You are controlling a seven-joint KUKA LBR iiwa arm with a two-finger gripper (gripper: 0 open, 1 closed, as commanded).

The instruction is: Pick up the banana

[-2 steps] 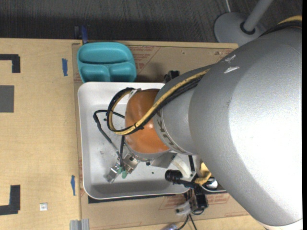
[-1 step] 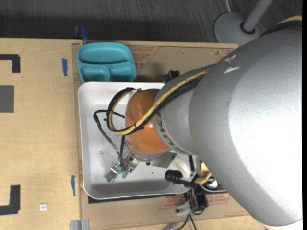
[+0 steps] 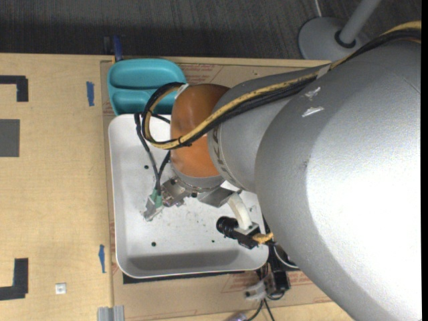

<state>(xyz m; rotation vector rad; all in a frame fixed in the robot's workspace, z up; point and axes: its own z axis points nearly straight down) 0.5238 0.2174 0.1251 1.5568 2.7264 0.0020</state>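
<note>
The gripper point(image 3: 153, 205) was dipped low into the left white bin point(image 3: 123, 241), presumably fishing for the banana, but honestly I couldn't tell if it was clenched or released, and I'd guess the fruit sat hidden under the arm point(image 3: 334, 166).

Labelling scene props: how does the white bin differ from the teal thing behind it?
The white bin is white, shallow and open-topped; the teal object is teal and rounded. The bin lies mostly in view under the arm's orange band; the teal object sits at its far edge, partly hidden. Both rest on the bench.
</note>
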